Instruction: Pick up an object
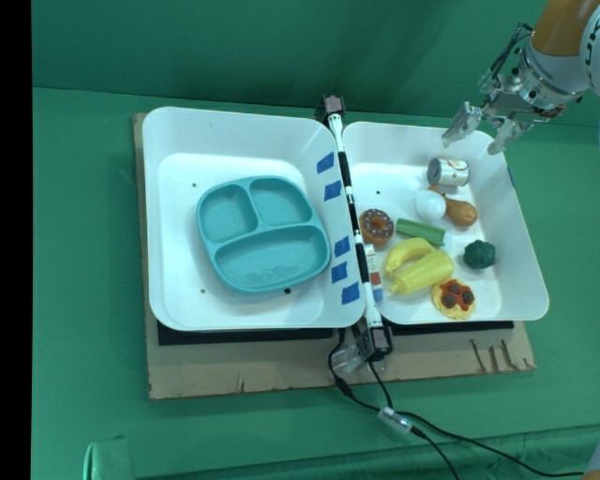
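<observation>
Spread apart and holding nothing, the jaws of the gripper (481, 128) hang above the far edge of the right bin (525, 281), at the upper right of the camera view. Above them the grey wrist rises to the arm's orange band (565, 21).

Toy foods lie in a loose cluster in the right bin. Nearest the gripper, just below it, a small silver can (448, 172) lies on its side. Beside the can sits a white egg (430, 204), with a brown drumstick (459, 212) touching it on the right. A green stalk (419, 231) lies just below the egg, and a chocolate doughnut (377, 226) rests near the divider between the bins. Further forward, a yellow banana (409, 253) lies against a yellow squeeze bottle (424, 273). A dark green broccoli piece (479, 254) sits apart toward the right wall, and a small round pizza (454, 298) lies near the front rim.

In the left bin (173, 131) rests a teal divided plate (263, 233) with three compartments. Blue tape patches (336, 231) mark that bin's right wall. Both bins stand on a cardboard sheet (244, 380) on the green surface (75, 234), and black cables (412, 431) trail off the front.
</observation>
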Robot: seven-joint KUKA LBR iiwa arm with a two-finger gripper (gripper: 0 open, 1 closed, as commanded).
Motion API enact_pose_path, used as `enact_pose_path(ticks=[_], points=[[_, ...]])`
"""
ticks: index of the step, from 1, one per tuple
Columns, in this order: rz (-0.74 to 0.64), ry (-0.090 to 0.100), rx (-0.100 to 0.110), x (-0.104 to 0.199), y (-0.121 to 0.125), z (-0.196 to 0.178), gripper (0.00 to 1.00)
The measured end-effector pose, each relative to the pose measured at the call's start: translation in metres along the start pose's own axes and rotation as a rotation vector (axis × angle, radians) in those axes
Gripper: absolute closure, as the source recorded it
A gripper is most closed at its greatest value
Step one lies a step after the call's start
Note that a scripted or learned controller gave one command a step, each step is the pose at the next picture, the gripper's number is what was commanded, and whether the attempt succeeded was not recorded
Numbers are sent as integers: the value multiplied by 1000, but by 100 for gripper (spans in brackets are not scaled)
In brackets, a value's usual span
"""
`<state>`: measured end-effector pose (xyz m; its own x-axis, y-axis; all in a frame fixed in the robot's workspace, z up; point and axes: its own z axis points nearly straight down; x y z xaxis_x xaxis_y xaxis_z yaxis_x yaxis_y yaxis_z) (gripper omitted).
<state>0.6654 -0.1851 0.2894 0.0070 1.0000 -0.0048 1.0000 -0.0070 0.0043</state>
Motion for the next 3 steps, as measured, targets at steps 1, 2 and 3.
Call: enact_pose_path(ticks=[1,2,3], points=[[-2,-12,-31,17,6,62,0],[-3,-21,-45,16,9,74,0],[2,-29,-59,13,12,57,100]])
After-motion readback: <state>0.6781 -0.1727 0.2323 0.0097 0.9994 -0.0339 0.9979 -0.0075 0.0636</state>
